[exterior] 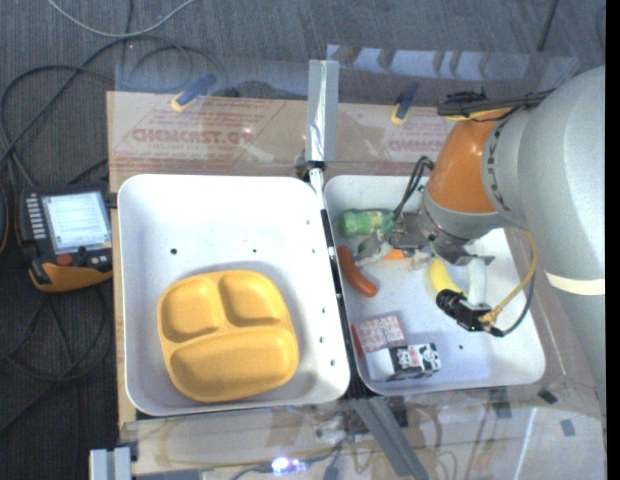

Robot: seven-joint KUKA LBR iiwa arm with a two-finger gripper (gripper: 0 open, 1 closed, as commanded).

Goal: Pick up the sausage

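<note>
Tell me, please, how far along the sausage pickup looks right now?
Nothing looks finished: the sausage lies on the floor of the right bin, near its left wall. In hand: the pincer is low over that bin, just right of it. Grasping and lifting remain.

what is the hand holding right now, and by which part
Cannot be told. The hand is low in the right bin by a green item; the sausage lies apart from it on the bin floor, not held.
</note>
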